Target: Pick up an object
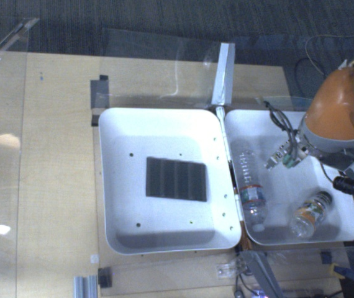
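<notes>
In the right bin [276, 124], a clear plastic bottle [249, 184] lies lengthwise along the left wall. A second clear bottle [310, 213] with a coloured label lies tilted near the front right corner. A dark ridged rectangular block [176, 179] lies flat in the middle of the left bin [121, 129]. My gripper [285, 156] hangs over the right bin's middle, right of the first bottle and behind the second, apart from both. It is small in the view, and I see nothing held in it.
The arm's orange band [333, 107] and grey wrist cover the right bin's far right side. A black cable [353, 187] runs by that bin's right rim. An upright metal post [223, 79] stands behind the seam between the bins.
</notes>
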Available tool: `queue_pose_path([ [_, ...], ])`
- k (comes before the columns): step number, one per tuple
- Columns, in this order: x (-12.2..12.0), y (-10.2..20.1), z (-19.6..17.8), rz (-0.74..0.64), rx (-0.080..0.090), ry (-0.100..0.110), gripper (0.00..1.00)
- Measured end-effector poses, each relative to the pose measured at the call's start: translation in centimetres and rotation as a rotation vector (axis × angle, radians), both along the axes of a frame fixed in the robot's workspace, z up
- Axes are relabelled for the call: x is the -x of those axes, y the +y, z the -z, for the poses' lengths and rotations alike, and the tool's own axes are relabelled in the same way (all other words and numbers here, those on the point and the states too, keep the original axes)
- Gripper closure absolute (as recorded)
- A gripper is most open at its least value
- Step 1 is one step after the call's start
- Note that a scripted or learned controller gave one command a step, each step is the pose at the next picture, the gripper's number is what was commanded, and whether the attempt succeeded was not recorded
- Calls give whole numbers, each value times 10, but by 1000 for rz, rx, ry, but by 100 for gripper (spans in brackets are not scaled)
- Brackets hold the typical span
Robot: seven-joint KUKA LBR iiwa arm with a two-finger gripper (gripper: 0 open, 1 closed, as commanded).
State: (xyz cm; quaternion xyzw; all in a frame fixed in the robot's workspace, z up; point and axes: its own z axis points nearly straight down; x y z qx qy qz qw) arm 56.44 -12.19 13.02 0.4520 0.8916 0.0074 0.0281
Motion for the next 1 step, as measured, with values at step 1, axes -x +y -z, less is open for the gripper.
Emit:
queue_pose_path([
  [1, 69, 70, -90, -239, -5, 49, 100],
])
